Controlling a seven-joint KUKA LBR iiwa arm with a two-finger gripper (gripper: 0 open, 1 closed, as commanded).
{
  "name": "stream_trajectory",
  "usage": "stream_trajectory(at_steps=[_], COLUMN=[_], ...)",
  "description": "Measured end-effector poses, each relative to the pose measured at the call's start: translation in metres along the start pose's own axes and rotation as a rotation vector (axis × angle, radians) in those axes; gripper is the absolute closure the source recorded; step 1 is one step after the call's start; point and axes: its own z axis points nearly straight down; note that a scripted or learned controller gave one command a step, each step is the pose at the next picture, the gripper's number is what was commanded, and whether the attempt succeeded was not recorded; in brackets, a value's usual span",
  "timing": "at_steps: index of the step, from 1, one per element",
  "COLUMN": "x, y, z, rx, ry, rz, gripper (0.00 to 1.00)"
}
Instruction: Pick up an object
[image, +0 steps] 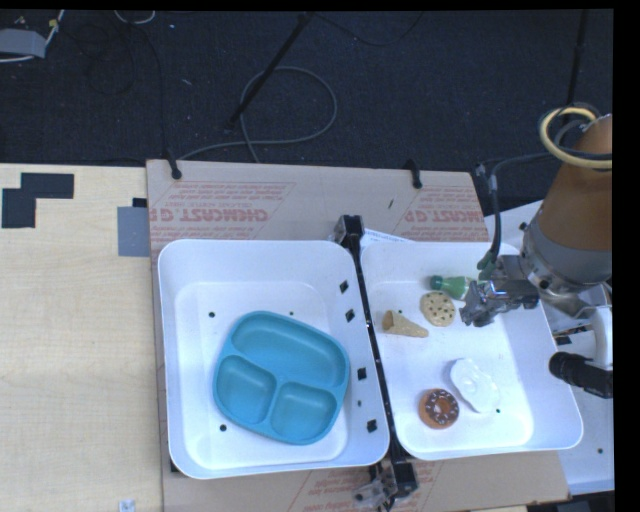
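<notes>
The right bin (560, 425) holds several small toy foods. A chocolate-chip cookie (437, 309) lies near its middle, with a tan wedge (404, 325) just left of it. A green piece (449, 286) sits behind the cookie. At the front lie a brown sprinkled donut (439, 408) and a white lump (475, 386). My gripper (478, 308) hangs low over the bin's right half, just right of the cookie and the green piece. Nothing visible is held in it.
The left bin (185, 270) carries a blue divided plate (281, 376). A black divider bar (362, 330) runs between the bins. The orange-banded arm (580, 200) comes in from the right, and a black part (583, 374) sticks out by the right bin's edge.
</notes>
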Motion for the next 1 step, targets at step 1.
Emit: stream_trajectory(at_steps=[1], x=[0.0603], y=[0.0127], z=[0.0098], rx=[0.002], ry=[0.0], rz=[-0.001], gripper=[1.0])
